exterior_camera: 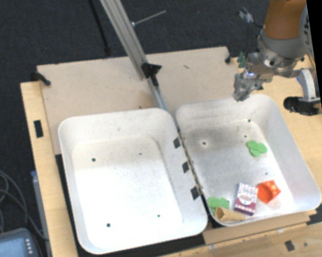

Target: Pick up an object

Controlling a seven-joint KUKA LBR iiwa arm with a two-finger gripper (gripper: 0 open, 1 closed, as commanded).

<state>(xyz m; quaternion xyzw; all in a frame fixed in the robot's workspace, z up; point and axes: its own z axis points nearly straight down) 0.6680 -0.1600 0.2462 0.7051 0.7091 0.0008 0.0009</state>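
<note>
The end effector [243,91] hung over the far rim of the right bin [291,135], and how its jaws stood could not be told. Well below it toward the near wall lay a green piece [257,148], an orange-red block [268,191], a purple-and-white packet [246,198], a tan cone [228,212] and a second green piece [218,202]. The left bin [72,138] sat well off to its left on the bench [194,69].

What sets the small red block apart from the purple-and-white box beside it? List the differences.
Colour: the small red block is plain orange-red, while the purple-and-white box carries printed markings. Size: the box looks larger than the block. Place: the block lies nearer the right wall of the right white bin, and the box sits to its left, next to a tan cone-shaped piece. Both rest at that bin's near end.
</note>
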